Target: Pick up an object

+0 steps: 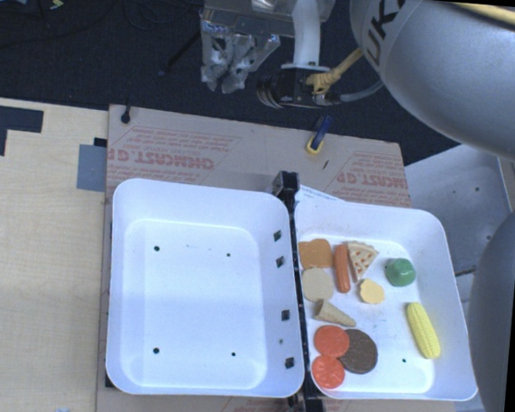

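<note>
White plastic bins are sitting side by side; toy foods, among them a yellow corn cob (423, 330), are lying in the right bin (436, 229). Raised beyond them, the gripper (232, 69) is hanging over dark floor; its grasp cannot be told.

1. Overhead light, even and bright; both white bins (202, 213) near overexposed, rims washed out.
2. Soft shadows inside the left bin walls.
3. Floor behind the bench (27, 251) dark, low detail.
4. Arm (453, 56) at top right blurred, with glare streak.
5. Overall slightly soft, grainy.
</note>
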### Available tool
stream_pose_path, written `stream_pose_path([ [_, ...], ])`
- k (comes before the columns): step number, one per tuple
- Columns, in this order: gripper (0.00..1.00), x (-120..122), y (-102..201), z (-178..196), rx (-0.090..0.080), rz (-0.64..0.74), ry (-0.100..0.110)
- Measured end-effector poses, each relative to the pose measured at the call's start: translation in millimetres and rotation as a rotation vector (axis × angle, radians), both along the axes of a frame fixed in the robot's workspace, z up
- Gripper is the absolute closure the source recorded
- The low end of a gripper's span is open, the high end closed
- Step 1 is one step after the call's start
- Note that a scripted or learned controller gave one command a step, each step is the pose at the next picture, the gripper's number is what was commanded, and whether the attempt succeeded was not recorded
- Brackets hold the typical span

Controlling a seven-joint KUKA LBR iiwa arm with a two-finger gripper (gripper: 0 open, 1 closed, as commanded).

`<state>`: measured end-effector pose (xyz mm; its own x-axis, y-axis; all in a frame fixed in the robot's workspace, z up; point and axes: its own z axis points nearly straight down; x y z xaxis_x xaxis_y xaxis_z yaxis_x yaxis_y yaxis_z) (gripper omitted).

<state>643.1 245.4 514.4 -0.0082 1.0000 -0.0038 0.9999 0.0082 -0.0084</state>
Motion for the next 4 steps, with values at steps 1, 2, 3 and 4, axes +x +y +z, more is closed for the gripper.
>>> stream_pose_path([
  [1,1.0,0.5,-20.4,24.1,0.003,-0.009,-0.006],
  [2,1.0,-4.6,-62.2,22.8,0.001,-0.011,-0.003],
  [3,1.0,-14.4,-105.4,22.8,0.002,-0.01,-0.002],
  [4,1.0,-11.4,-151.2,22.8,0.002,-0.011,-0.003],
])
